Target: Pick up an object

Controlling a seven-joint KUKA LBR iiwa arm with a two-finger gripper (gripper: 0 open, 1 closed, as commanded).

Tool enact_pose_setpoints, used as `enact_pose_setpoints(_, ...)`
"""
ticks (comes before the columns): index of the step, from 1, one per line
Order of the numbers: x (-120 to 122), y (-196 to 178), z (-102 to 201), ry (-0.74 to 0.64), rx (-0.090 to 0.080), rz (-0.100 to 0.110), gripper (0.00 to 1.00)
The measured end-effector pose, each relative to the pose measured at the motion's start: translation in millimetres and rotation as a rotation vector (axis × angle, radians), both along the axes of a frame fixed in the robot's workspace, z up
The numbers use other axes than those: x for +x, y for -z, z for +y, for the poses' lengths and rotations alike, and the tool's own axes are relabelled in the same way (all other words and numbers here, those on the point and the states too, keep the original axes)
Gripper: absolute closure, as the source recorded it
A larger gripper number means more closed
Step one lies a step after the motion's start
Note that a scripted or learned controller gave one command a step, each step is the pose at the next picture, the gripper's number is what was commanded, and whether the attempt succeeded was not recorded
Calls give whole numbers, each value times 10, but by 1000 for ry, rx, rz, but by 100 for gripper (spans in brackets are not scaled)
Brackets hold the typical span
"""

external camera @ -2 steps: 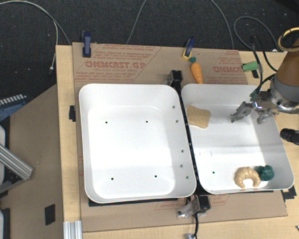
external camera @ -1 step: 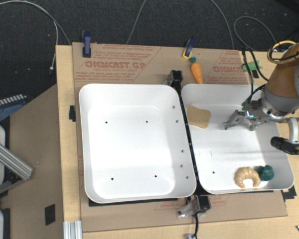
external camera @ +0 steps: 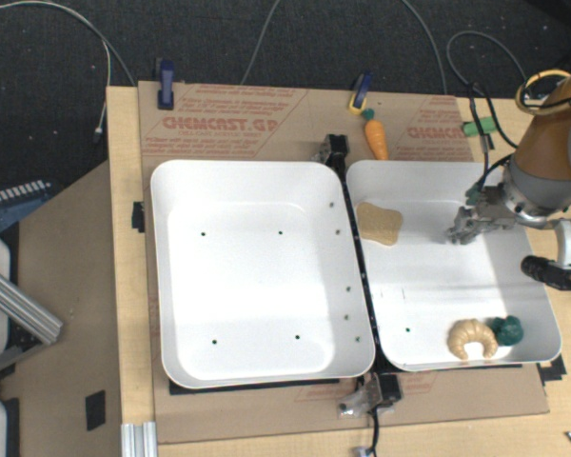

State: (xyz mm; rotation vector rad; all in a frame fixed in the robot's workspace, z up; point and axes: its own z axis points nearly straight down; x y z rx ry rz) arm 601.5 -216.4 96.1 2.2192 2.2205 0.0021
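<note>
The right bin (external camera: pixel 438 284) holds a tan bread slice (external camera: pixel 379 224) at its upper left, close to the divider. A pale croissant (external camera: pixel 472 339) lies near its lower right corner, touching a dark green round object (external camera: pixel 506 329). My gripper (external camera: pixel 464 227) hangs low over the right bin's upper right part, its fingers pointing left and down. It is well to the right of the bread slice and above the croissant. Nothing shows between the fingers.
The left bin (external camera: pixel 257 274) is a shallow white tray. An orange carrot (external camera: pixel 375 138) lies on the cardboard behind the right bin. Blue clamps (external camera: pixel 166 82) hold the cardboard's far edge. Cables loop across the dark floor behind.
</note>
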Motion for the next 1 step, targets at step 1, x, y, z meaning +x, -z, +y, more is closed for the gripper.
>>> enact_pose_setpoints(1,-6,-428,-6,1,0,-1,100)
